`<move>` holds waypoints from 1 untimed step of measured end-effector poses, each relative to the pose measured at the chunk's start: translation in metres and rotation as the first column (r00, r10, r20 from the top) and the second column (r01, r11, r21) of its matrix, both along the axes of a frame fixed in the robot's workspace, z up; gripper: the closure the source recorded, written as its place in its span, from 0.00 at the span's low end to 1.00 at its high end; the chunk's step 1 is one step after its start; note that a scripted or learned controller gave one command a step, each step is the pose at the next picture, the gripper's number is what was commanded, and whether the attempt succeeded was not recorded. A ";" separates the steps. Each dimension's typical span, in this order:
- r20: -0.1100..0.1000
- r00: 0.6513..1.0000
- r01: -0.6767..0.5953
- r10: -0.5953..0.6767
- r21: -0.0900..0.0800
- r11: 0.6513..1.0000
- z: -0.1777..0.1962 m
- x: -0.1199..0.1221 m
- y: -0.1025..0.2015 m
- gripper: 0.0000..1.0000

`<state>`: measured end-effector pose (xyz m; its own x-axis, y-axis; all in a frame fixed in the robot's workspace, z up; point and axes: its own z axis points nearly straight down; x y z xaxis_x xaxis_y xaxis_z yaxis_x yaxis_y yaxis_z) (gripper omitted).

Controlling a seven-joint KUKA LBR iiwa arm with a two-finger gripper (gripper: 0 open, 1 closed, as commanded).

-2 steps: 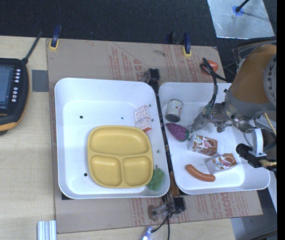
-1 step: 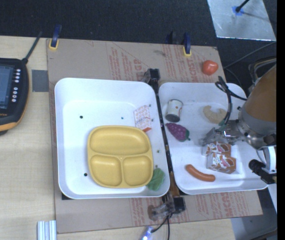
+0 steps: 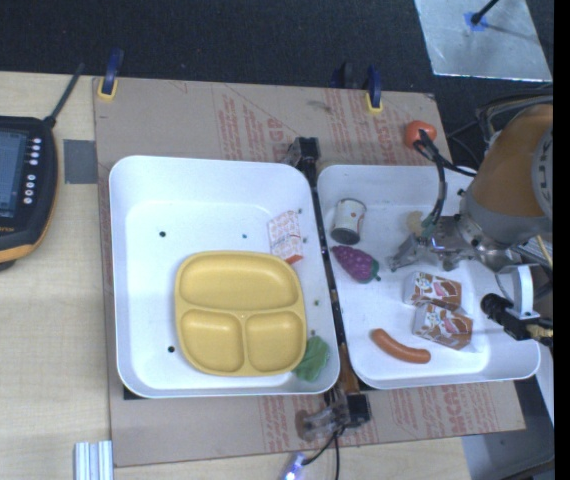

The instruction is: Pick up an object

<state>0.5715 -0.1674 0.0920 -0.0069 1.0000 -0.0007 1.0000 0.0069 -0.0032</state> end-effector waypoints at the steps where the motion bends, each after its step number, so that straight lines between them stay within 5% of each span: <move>1: -0.001 1.000 0.001 -0.001 0.000 1.000 -0.001 -0.048 -0.011 0.00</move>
<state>0.5239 -0.1782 0.0914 -0.0056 1.0000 -0.0005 1.0000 0.0056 -0.0043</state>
